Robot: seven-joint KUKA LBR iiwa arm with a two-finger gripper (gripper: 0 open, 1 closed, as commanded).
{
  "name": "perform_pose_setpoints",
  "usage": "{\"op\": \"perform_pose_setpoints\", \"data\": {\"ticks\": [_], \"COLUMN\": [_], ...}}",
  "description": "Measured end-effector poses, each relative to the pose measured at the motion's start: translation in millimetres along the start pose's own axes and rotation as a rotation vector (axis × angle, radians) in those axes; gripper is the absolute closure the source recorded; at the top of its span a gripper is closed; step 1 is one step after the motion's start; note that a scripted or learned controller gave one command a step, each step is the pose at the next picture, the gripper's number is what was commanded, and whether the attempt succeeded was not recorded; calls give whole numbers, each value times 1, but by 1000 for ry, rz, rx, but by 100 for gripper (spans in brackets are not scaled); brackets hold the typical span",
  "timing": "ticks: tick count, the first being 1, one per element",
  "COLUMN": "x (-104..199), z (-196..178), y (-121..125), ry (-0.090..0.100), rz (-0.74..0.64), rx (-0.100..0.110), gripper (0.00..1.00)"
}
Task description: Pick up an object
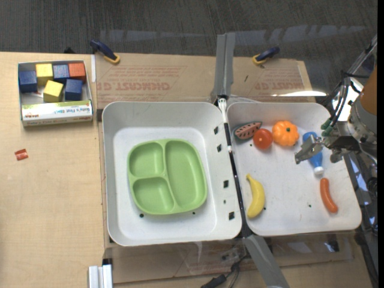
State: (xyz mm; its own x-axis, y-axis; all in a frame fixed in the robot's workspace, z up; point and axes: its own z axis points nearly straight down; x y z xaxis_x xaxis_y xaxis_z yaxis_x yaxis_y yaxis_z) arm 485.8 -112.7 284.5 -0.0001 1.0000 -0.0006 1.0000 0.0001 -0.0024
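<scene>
Two shallow white bins side by side; right bin [282, 212] holding the toys, left bin [120, 221] holding a green divided plate [168, 176].

Gripper [313, 153] low over right bin's far right, fingers seemingly spread a little, tips next to or on a blue-and-white bottle [314, 155]. Nothing clearly held; grey finger overlapping the bottle, contact impossible to confirm from this slant.

Likely pick target: the bottle, lying just right of the orange toy pumpkin [285, 133].

Risks, as judgement:
- Bottle looks small, smooth and lying flat; could roll or squirt out sideways on closing.
- Off-centre fingers could close on only the white cap end [319, 171] and lose it on lift.
- Pumpkin close on the left; a finger could nudge it or pinch both together.
- Bin's right wall near; little room for the outer finger.

Others in right bin: red tomato [262, 138] touching the pumpkin, watermelon slice [248, 129] just beside it at the divider, banana [256, 197] near the front left, red-orange sausage [328, 195] front right, apart from the bottle.

Outside bins: box of coloured blocks [54, 92] far left on the bench, small red piece [21, 155] below it, two clamps [105, 51] at the back edge. None in the way.
</scene>
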Motion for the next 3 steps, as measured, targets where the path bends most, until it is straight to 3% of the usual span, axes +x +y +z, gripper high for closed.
{"op": "perform_pose_setpoints", "data": {"ticks": [1,2,3], "x": [2,14,12], "z": [100,193,184], "y": [78,133,132], "ry": [0,0,-1], "rz": [2,1,7], "rx": [1,-2,-1], "gripper": [0,0,100]}}
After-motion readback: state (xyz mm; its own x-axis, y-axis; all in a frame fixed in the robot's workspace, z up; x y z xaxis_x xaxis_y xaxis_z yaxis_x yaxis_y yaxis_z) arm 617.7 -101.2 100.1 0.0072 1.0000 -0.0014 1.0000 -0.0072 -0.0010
